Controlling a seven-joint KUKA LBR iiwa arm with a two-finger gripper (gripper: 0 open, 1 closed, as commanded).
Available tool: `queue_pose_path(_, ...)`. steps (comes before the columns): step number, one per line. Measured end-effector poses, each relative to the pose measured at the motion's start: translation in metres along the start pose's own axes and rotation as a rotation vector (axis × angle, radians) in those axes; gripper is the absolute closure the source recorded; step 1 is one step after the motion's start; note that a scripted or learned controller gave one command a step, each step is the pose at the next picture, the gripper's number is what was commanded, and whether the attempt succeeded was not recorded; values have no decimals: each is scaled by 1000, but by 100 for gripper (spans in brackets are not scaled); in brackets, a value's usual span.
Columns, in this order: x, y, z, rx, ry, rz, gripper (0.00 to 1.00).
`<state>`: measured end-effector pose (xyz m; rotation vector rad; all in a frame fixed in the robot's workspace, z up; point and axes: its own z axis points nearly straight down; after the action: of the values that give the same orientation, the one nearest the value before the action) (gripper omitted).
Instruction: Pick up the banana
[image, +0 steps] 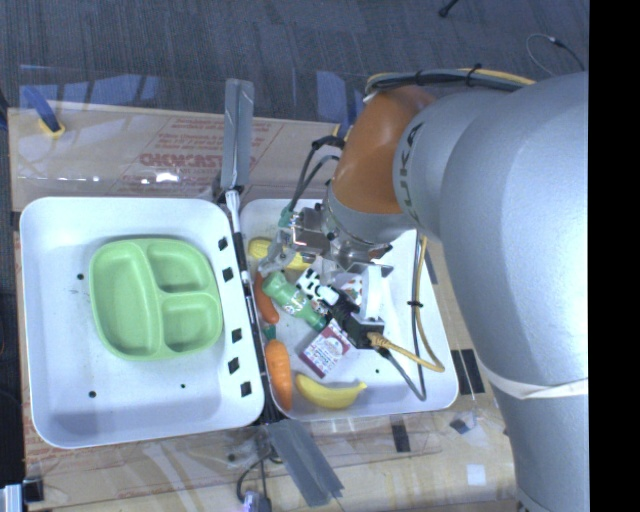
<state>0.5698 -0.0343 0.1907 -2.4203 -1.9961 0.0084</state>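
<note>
The yellow banana (327, 392) lies along the near wall of the right bin (440, 380), curved side down, fully in view. My gripper (308, 265) hangs over the upper left part of that bin, well behind the banana and above a clutter of small items. Nothing of the banana is near it. The grey arm with its orange band (375, 150) covers the bin's far right side.
An orange carrot (280, 372) lies just left of the banana and a red packet (325, 352) just behind it. A green bottle (293, 297), a second carrot (268, 305) and a yellow item (262, 250) crowd the left wall. The left bin (50, 400) holds a green divided plate (155, 296).
</note>
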Motion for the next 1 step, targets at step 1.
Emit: queue_pose_path(1, -17, -14, 0, 0, 0, 21, 0)
